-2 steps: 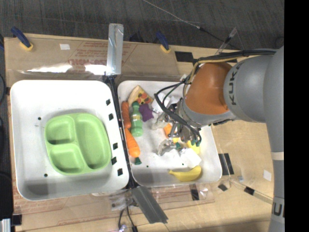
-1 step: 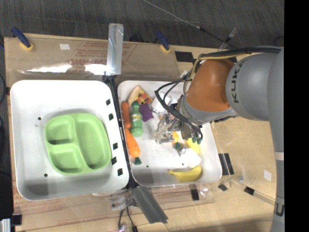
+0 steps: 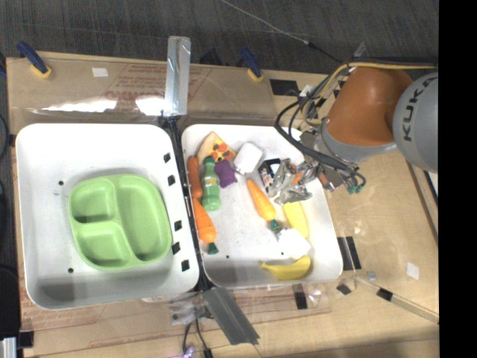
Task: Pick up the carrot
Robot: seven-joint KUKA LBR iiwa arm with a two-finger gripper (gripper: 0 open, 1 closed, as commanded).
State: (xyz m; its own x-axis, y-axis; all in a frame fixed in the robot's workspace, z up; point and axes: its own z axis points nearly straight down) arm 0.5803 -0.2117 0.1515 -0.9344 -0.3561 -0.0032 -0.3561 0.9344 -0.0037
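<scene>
The jaws' state cannot be told; the gripper (image 3: 287,181) hangs over the right bin (image 3: 322,253), just beside the carrot (image 3: 261,199). The carrot lies unlifted mid-bin, so the pick remains undone.

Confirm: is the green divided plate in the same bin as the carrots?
No, the green divided plate lies in the left bin; the carrots are in the right bin.

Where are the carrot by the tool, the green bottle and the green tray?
carrot (image 3: 261,199): camera view, mid-body.
green bottle (image 3: 211,191): camera view, middle of body.
green tray (image 3: 118,196): camera view, central divider ridge.
</scene>
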